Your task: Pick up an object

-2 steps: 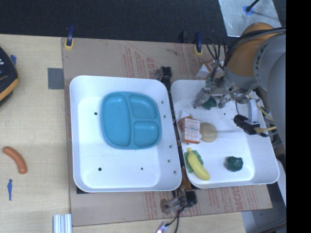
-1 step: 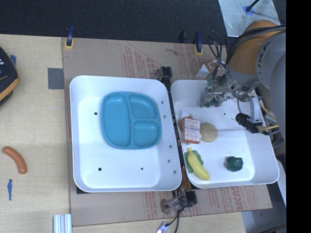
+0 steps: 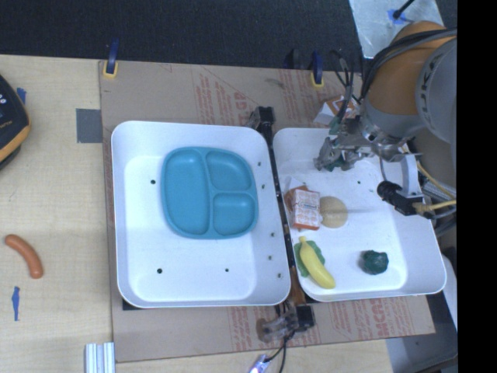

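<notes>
Seen from above, the left bin (image 3: 124, 208) fills the centre of the frame and holds a blue divided plate (image 3: 208, 191), lying flat in its upper half; the right bin (image 3: 423, 274) sits just beside it, sharing the middle edge, and holds four things: an orange packet (image 3: 304, 208) near its left wall, a beige round object (image 3: 334, 212) touching the packet's right side, a yellow banana (image 3: 316, 263) below them by the lower left corner, and a dark green object (image 3: 373, 262) toward the lower right, apart from the rest; the gripper (image 3: 335, 155) hangs over the upper part of the right bin, above the packet and clear of it; whether it is parted or closed cannot be told; outside the bins, an orange sausage (image 3: 25, 255) lies on the bench at the frame's left edge.
</notes>
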Action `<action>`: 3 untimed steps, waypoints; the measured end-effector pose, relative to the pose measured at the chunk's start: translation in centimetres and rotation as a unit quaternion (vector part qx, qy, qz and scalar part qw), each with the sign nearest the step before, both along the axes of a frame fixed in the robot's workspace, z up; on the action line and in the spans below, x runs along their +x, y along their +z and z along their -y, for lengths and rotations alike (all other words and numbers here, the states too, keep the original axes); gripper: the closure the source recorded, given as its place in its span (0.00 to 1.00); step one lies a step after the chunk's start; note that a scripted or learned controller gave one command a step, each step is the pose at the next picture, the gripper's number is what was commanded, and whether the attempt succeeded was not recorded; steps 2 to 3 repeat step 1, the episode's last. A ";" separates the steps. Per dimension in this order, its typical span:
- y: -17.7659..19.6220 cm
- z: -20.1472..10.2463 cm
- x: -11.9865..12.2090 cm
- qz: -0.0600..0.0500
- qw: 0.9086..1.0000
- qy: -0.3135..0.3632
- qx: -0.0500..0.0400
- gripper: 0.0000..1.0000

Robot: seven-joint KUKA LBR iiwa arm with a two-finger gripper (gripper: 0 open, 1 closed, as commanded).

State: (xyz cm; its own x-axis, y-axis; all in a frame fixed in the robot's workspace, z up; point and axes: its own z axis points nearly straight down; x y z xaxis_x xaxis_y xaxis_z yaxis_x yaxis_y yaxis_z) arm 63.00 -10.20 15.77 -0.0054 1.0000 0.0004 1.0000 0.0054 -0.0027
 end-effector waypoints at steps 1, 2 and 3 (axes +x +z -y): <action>3.4 -4.3 -2.2 -0.001 1.000 0.000 0.000 1.00; 3.4 -4.3 -2.2 -0.001 1.000 0.000 0.000 1.00; 3.4 -4.3 -2.2 -0.001 1.000 0.000 0.000 1.00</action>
